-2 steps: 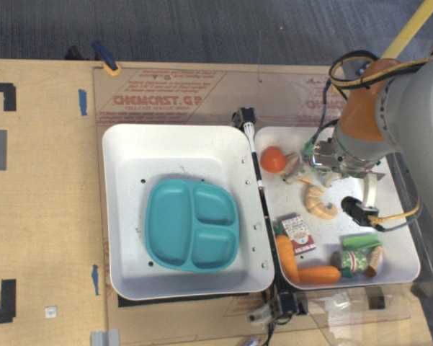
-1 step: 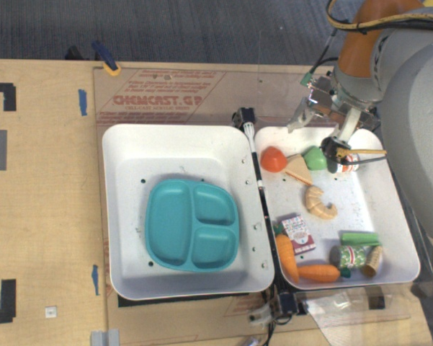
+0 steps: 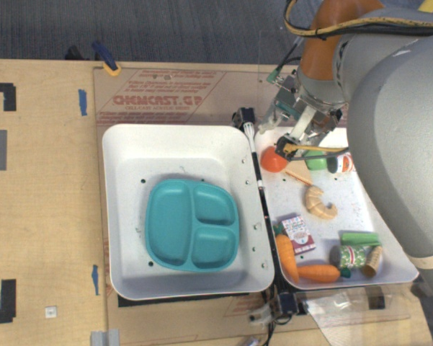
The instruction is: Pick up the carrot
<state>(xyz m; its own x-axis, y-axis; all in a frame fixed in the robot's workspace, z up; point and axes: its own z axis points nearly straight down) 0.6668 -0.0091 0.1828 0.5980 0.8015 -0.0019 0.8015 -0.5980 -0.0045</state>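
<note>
Two orange carrots (image 3: 318, 272) lie at right bin's (image 3: 389, 262) front edge; gripper (image 3: 292, 148) hovers at back edge, finger state unclear. Approach step: needs travel forward.

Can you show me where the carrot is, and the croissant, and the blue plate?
carrot (image 3: 318, 272): camera view, middle of its orange body, right bin's near edge.
croissant (image 3: 320, 201): camera view, middle of its tan curve, right bin.
blue plate (image 3: 192, 223): camera view, the ridge between its compartments, left bin.
</note>
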